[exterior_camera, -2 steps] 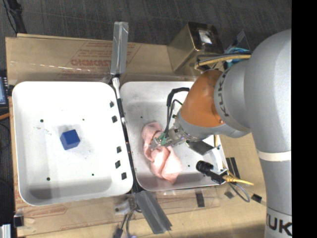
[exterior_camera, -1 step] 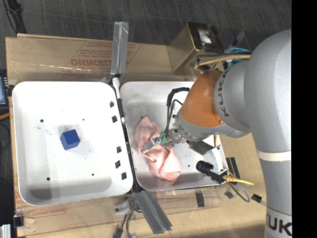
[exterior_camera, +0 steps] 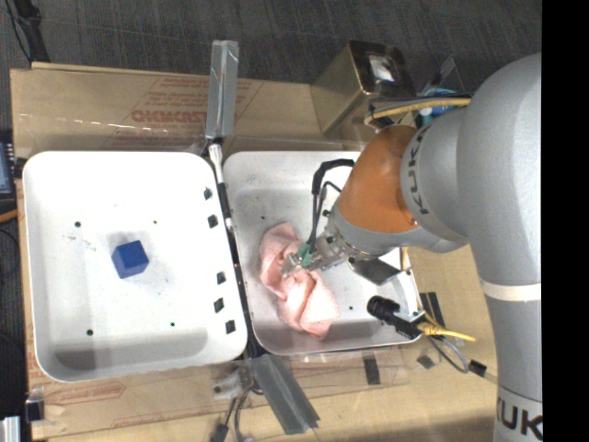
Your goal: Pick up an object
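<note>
Gripper (exterior_camera: 302, 260) down in right bin (exterior_camera: 276, 168), jaws on top of crumpled pink cloth (exterior_camera: 293, 288); whether apart or clamped cannot be told. Blue cube (exterior_camera: 131, 258) in left bin (exterior_camera: 55, 247).

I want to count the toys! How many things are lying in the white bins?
2: a blue block in the left bin, and a pink cloth in the right bin. The arm may hide more.
</note>
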Available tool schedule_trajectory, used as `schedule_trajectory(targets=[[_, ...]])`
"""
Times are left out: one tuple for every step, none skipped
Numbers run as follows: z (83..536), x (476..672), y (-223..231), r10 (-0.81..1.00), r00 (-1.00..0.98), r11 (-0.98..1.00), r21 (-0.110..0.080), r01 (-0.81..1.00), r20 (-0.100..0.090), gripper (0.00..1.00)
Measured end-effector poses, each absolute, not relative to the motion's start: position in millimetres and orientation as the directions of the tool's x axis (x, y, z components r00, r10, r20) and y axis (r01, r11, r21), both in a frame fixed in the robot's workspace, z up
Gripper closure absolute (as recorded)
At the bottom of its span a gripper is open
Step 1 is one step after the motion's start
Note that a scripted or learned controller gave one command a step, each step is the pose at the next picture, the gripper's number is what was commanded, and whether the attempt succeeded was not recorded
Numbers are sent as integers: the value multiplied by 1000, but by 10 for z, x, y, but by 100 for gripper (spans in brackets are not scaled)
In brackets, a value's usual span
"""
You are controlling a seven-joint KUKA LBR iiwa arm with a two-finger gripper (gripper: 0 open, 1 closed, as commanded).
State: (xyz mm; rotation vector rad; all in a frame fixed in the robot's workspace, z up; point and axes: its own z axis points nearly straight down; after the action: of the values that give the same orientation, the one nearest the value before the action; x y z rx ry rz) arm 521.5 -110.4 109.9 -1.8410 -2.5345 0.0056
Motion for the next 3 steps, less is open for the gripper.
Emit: schedule_trajectory(targets=[[1100,5215,-1104,951,-310,310,-8,951,5,0],[1190,5219,-1098,950,-312,313,-10,950,6,100],[1191,5219,-1098,950,-313,313,-10,950,5,0]])
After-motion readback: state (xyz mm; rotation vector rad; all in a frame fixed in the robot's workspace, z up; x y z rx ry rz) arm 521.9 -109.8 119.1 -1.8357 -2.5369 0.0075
